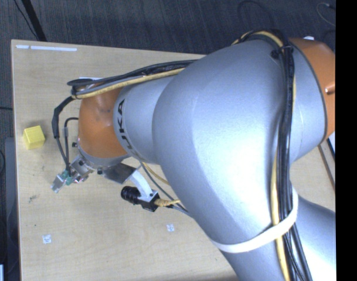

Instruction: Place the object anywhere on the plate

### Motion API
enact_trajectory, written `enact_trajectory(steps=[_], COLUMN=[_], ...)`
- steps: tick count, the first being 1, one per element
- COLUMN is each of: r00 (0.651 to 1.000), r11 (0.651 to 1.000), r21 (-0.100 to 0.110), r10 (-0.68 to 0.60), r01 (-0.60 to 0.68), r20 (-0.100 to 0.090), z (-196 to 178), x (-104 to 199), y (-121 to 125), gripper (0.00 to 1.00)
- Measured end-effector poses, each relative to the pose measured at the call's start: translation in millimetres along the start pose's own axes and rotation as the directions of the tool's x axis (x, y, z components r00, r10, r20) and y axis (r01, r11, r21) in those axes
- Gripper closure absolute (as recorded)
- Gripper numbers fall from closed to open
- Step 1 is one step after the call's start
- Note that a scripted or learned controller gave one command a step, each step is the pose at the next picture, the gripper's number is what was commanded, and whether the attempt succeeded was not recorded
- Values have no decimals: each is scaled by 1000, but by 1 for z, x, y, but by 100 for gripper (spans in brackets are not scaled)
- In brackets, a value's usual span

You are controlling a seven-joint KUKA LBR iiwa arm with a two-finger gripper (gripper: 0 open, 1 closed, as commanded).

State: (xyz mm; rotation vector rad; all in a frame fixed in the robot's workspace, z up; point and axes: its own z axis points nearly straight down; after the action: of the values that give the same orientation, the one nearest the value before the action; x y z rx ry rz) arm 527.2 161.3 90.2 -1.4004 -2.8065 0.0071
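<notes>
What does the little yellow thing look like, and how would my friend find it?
Start at the big grey robot arm that covers most of the wooden table. Follow it left past its orange band to the table's left edge. There sits a small yellow block, apart from the arm and the brightest thing on the bare wood.

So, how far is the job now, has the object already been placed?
Not placed yet, as far as the view shows. The yellow block lies alone on the wooden surface, untouched. The gripper sits low, to the lower right of the block and apart from it. Reaching the block, gripping it and carrying it to a plate all remain.
</notes>
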Motion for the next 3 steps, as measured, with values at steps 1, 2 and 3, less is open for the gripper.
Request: enact_trajectory(steps=[1,2,3], r00=[995,997,937], r11=[995,997,937], r21=[-6,-5,1], r10=[97,82,350], r01=[-97,-82,-350], r20=[2,2,1], z=[-110,-181,-76], x=[-75,-18,15], y=[14,70,38], gripper=[0,0,0])
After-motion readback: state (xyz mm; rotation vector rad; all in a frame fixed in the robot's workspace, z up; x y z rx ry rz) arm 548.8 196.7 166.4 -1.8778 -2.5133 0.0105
